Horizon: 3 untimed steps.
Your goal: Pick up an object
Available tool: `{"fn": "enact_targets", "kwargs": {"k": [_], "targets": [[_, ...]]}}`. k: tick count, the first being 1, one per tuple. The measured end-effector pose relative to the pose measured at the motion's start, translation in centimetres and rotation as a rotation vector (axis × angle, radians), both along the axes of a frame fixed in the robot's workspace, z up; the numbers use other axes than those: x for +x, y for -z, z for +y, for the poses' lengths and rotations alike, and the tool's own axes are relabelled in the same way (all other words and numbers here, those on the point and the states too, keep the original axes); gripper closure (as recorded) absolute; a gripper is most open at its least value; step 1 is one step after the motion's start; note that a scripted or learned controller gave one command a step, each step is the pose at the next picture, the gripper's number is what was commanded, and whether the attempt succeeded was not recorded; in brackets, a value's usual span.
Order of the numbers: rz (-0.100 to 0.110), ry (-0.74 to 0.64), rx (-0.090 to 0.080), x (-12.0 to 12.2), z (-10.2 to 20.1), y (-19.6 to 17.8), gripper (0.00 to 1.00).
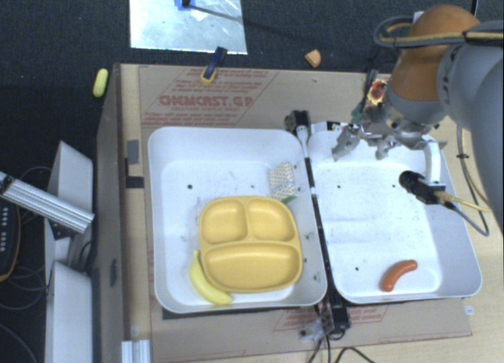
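Orange sausage [398,274] lies at the right white bin's [453,231] five o'clock; fingers [344,142], at eleven o'clock, too blurred to tell their spread.

Printed word: "CHEMCAST GP" in large red capitals, the last letters faint
Where it stands: brown protective sheet [228,95] covering the desk, just beyond the far rim of the left bin [169,145]
Orientation: reads left to right, slightly slanted in the camera view
Smaller red print: lines above and below the big word, too small to read
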<state>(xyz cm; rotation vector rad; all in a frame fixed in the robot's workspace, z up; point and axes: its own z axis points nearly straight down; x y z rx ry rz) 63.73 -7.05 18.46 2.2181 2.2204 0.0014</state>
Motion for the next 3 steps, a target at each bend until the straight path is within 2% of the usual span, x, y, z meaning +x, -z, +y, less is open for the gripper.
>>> {"fn": "enact_targets", "kwargs": {"k": [1, 2, 3], "targets": [[-0.002, -0.001, -0.001, 3.2, -7.4, -3.8, 0.00], [0.001, -0.004, 0.001, 1.9, -2.8, -2.0, 0.00], [0.002, -0.004, 0.003, -0.4, 3.9, 0.0, 0.00]]}}
